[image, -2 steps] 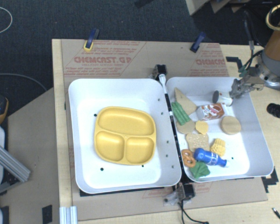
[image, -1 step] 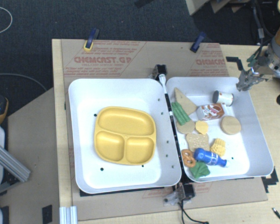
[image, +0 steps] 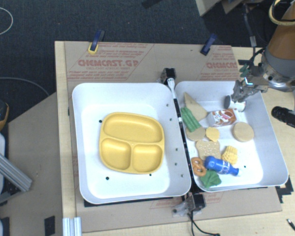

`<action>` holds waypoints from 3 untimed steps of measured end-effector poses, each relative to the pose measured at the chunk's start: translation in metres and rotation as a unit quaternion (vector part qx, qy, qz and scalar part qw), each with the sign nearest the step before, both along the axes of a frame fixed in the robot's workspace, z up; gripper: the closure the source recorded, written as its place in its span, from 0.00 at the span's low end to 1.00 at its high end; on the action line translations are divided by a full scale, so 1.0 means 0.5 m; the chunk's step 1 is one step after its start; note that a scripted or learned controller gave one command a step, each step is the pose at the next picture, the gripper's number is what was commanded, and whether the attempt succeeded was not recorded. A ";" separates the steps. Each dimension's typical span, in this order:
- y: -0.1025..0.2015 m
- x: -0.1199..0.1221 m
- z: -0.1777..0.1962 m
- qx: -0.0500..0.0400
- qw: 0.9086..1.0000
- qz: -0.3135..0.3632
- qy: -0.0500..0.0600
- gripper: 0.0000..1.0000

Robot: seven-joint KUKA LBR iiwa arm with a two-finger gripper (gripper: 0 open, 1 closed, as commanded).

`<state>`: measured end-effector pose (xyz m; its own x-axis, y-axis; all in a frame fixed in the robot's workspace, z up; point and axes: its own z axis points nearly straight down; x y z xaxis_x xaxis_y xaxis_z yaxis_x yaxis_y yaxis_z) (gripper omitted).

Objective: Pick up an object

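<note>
- Two-finger metal gripper [image: 240,96] sits over the far end of the right shallow white bin [image: 269,146]; jaws point down; how far apart they stand I cannot tell, and nothing is visible between them.
- Nearest object: small red-and-white round packet [image: 222,117], just beside the jaws, toward the camera and slightly left.
- Its long axis probably runs left-right; blurred here.

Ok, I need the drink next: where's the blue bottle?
In the right bin, near its front edge: the blue bottle lies on its side between the pretzel and corn.
</note>
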<state>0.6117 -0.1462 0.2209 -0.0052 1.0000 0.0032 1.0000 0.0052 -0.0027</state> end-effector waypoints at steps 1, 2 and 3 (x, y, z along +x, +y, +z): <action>0.094 -0.041 -0.017 0.000 1.000 0.000 0.001 1.00; 0.192 -0.078 0.020 0.000 1.000 0.000 0.000 1.00; 0.245 -0.084 0.016 0.000 1.000 -0.001 0.000 1.00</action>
<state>0.5696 -0.0238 0.2291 -0.0035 1.0000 0.0026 1.0000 0.0035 -0.0035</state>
